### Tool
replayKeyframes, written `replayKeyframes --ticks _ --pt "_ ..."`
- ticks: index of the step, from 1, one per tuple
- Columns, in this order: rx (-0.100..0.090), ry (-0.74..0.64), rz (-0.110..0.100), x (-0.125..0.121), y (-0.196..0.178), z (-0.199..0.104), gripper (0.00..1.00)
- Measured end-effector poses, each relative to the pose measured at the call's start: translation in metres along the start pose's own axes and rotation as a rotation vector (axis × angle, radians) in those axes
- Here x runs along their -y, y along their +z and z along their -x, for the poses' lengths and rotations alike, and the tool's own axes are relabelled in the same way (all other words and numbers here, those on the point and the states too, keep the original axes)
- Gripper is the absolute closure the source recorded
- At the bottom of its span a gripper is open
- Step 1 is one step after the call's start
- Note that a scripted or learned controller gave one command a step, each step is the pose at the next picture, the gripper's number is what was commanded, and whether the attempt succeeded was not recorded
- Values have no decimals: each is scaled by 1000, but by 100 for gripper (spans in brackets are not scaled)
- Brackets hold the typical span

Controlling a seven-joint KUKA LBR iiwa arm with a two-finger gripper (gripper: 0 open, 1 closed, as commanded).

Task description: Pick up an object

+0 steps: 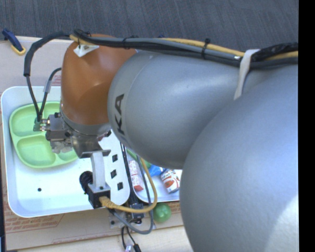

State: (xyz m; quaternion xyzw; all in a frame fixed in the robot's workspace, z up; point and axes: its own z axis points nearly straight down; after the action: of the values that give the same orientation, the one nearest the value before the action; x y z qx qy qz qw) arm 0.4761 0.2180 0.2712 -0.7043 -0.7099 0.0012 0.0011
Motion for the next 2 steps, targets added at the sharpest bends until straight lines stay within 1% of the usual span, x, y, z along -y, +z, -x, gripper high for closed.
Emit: replayKeyframes --ticks 2 --pt "0 0 -2 0 1 0 100"
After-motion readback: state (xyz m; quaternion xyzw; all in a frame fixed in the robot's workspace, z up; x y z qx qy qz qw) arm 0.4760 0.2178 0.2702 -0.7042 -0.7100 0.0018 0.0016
